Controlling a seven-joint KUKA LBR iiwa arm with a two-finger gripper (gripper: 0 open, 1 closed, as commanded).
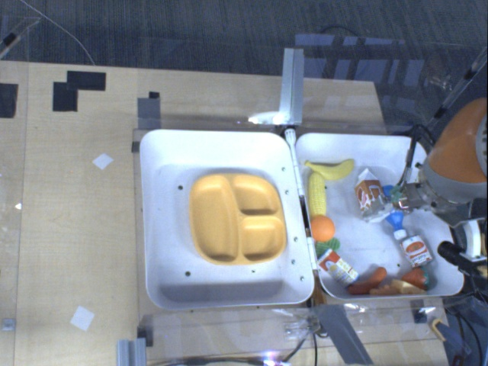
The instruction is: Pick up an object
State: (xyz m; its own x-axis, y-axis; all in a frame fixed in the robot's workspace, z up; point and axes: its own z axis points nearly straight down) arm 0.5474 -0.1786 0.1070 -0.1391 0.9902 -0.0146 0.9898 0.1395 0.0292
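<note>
On your left, the left bin (152, 227) holds just a yellow tray (236, 218); the pickable things crowd the right bin (358, 145): banana (332, 170), corn cob (317, 195), orange (322, 228), snack packet (370, 197) and small bottle (412, 246). Farthest right, the claw (404, 197) hovers near the packet, grip unclear. I'd have you pick one separated item, perhaps the packet, centre above it and descend straight.

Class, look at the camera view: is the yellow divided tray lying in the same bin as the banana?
No: the yellow divided tray lies in the left bin, while the banana lies in the right bin with the other items.
</note>
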